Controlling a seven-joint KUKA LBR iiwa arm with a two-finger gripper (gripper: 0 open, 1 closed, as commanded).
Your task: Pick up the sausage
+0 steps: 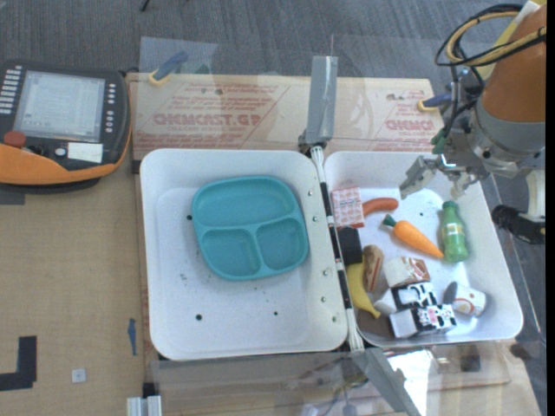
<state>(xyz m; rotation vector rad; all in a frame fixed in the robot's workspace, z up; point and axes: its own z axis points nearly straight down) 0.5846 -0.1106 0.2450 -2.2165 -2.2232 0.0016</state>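
Right bin [507, 271]: white, shallow, taken here as the landmark.

- Sausage [379, 205]: small, orange-red, lying flat on the bin floor in its far-left part, just beside a red-and-white packet [347, 205] that sits against the bin's left wall.
- Carrot [414, 237]: orange with a green top, near the middle of the bin, a little nearer the viewer than the sausage and apart from it.
- Green bottle [452, 230]: lying along the bin's right half, beside the carrot.
- Banana [358, 291]: yellow, along the left wall, toward the near end.
- Near end of the bin: a cluster of small items (black-and-white pieces, a brownish roll-shaped thing; exact kinds hard to tell at this size).
- Pincer [444, 178]: above the bin's far-right corner, fingers spread apart with nothing between them, well apart from the sausage.
- Arm [513, 94]: grey and orange, entering over the bin's right side.

Left of the bin: a second white bin [160, 250] holding a teal divided tray [250, 227].

Further left, on the counter [61, 276]: a control pendant [61, 124] with a screen.
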